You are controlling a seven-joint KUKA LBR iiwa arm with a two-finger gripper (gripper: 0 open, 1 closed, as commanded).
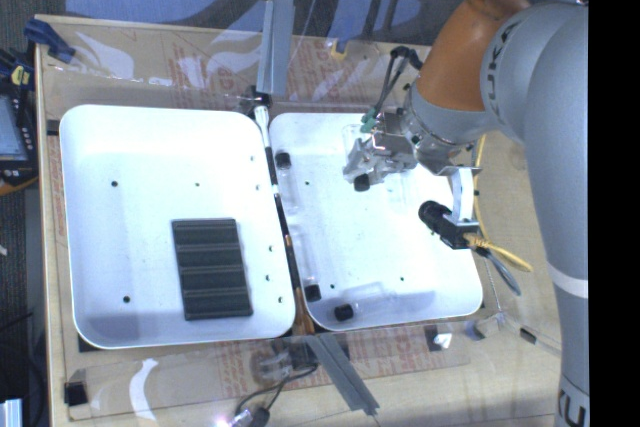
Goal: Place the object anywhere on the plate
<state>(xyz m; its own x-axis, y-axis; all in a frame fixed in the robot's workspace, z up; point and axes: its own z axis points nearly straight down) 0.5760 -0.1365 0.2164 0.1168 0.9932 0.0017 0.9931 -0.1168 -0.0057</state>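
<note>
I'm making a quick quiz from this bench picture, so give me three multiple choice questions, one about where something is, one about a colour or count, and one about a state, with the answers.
1. Where does the dark ridged plate lie?
A. in the left bin
B. in the right bin
C. on the bench outside both bins

2. How many shallow white bins stand on the bench?
A. one
B. two
C. three

3. Where is the end effector right now?
A. resting on the dark ridged plate
B. over the right bin
C. outside both bins, over the bench

Answers:
1. A, the plate sits in the lower middle of the left bin.
2. B, two bins stand side by side, meeting at the centre.
3. B, it hangs over the upper part of the right bin, well away from the plate.
</note>
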